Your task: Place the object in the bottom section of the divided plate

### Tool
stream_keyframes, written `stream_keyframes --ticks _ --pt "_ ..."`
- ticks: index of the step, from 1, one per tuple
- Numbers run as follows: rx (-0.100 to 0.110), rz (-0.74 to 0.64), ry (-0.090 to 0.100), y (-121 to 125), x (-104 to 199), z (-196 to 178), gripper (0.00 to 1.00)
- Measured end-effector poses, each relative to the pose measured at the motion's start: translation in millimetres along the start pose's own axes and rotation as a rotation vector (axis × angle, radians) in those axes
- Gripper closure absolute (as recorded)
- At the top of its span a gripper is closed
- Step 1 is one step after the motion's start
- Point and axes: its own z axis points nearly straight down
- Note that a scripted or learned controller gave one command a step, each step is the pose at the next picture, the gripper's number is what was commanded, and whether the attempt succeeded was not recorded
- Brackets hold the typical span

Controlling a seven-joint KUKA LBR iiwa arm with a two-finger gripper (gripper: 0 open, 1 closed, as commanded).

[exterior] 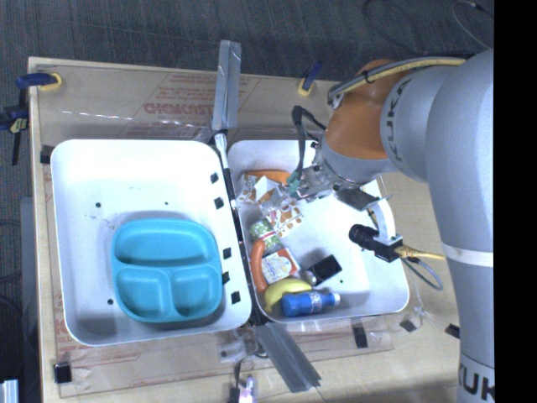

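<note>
Right now the grey robot arm (pixel 428 116) with the orange band (pixel 362 128) reaches in from the right and bends down over the white bin on the right (pixel 362 277). Its gripper (pixel 300 185) is low at the far end of that bin, right at a heap of crumpled shiny packets (pixel 275 215), just beside a flat orange thing (pixel 267 175). It seems to be down there because that is where the things to pick from lie. The gripper is mixed up with the packets, so no one can tell if it is wide or squeezed tight, or if it has got hold of anything. The thing to be moved is most likely one from this bin, but which one cannot be told. Nearer in the same bin lie a long orange carrot-like stick (pixel 258 263), a small white packet (pixel 278 267), a little black block (pixel 323 269), a yellow round fruit toy (pixel 286 290) and a blue bottle (pixel 307 302) on its side, all close together. The light blue plastic divided plate (pixel 164 271) sits flat in the white bin on the left (pixel 65 170), well apart from the gripper. It has one long part on the far side and two small parts on the near side, with nothing in them, so the job looks like it is at its very start.
</note>
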Motion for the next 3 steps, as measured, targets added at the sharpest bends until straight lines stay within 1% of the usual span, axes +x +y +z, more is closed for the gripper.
stream_keyframes --ticks 1,2,3 --pt "0.001 -0.079 0.001 -6 75 -28 1.0" --pt "0.002 -0.102 0.0 28 157 -40 1.0" --pt "0.002 -0.102 -0.001 28 157 -40 0.0"
